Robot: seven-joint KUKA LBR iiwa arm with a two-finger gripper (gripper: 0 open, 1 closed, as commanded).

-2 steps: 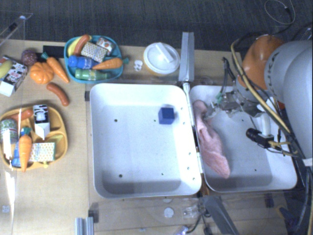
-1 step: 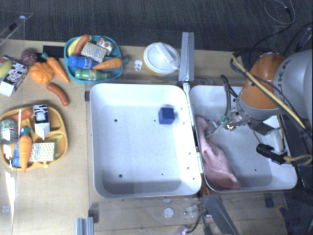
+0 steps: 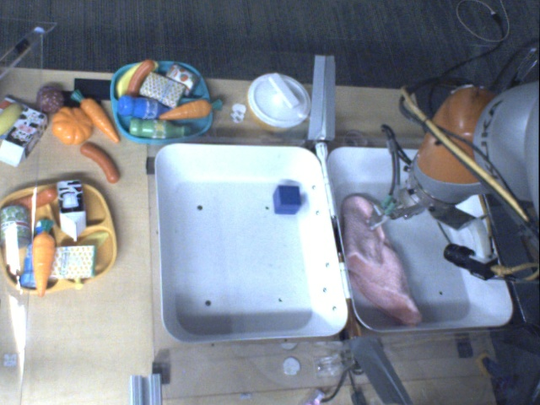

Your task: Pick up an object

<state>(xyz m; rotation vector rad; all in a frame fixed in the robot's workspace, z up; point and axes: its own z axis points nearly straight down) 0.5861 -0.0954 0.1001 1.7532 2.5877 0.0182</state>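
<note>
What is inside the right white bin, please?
In the right bin lies a pink soft object along its left wall. The gripper is above its upper end; the arm hides the bin's upper right part.

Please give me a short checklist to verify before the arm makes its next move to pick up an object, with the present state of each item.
1. A target lies in the right bin: ok, a pink soft object rests along its left side.
2. End effector is near that target: ok, it hangs over the pink object's upper end.
3. Finger state known: cannot tell.
4. Object already held: cannot tell; nothing visibly sits between the fingers.
5. Other target available: ok, a blue cube lies alone in the left bin.
6. Cables away from the target: ok, they lie right of it.
</note>
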